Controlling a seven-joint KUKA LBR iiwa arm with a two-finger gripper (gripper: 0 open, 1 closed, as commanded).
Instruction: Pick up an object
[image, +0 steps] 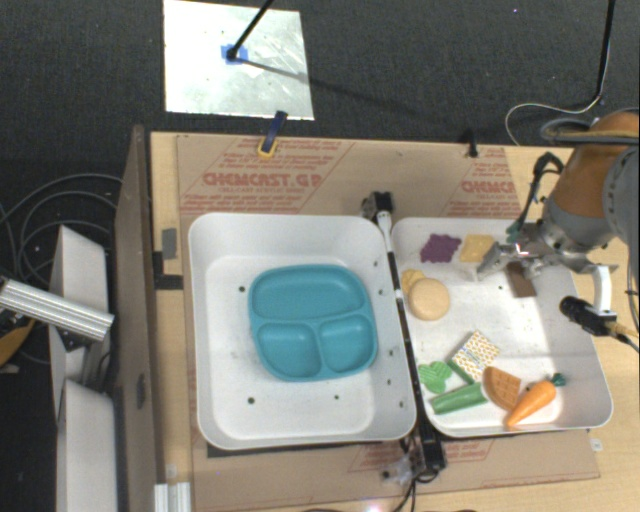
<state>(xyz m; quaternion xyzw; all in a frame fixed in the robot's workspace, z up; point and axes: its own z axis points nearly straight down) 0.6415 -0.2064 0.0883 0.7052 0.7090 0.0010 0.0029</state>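
Dark carpet surrounds a cardboard-topped bench (300, 165) that bears two shallow white bins side by side. Largest on it is the left bin (215, 330), well off to the left of the jaws, and a teal divided plate (312, 320) lies in its middle. Next comes the right bin (570, 350), over whose upper part the grey arm (590, 190) reaches in from the right.

At the arm's end, the gripper (508, 255) hangs low above the bin floor near the upper rim. Whether the jaws stand apart or closed cannot be told from this angle, and nothing is seen between them.

Among the loose objects, a round beige bun (430, 298) sits down and to the left of the jaws, well apart from them. An orange carrot (535, 400) lies far below them near the lower rim, with a brown waffle-like piece (502, 385) touching it on the left. A green vegetable (455, 398) rests further left there. A checkered cracker (476, 352) sits just above those. A purple piece (440, 247) lies left of the jaws, and a small yellow block (477, 247) sits just beside them on the left.
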